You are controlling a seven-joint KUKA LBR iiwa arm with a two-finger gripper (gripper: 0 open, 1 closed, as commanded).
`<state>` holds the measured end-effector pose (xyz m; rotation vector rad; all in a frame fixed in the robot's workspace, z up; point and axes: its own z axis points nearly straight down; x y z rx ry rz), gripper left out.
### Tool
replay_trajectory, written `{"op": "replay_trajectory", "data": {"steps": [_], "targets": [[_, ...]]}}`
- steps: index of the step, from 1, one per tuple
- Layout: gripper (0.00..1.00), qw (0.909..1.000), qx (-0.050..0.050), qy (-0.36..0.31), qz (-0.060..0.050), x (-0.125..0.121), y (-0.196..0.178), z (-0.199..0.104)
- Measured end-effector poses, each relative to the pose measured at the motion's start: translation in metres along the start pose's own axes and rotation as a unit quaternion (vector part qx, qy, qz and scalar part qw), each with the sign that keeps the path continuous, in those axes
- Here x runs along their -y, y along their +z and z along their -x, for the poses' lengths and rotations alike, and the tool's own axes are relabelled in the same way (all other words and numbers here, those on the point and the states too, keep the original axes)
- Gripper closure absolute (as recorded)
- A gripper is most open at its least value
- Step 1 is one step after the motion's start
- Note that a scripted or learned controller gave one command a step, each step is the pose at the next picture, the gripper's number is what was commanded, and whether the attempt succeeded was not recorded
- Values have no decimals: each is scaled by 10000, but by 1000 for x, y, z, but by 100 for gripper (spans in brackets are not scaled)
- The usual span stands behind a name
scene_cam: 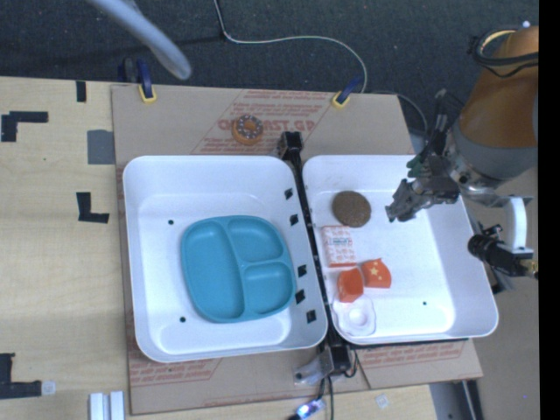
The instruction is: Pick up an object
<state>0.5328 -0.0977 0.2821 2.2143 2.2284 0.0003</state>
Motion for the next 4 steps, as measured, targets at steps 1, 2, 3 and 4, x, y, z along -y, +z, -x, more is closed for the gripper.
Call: {"op": "replay_trajectory", "data": {"steps": [1, 2, 3, 4], "targets": [[100, 10000, 6, 19, -8, -18, 7, -41], [100, 10000, 5, 19, -9, -29, 9, -91], [100, 10000, 2, 5, -21, -42, 34, -142], [100, 10000, 7, 15, -9, -52, 52, -198]]}}
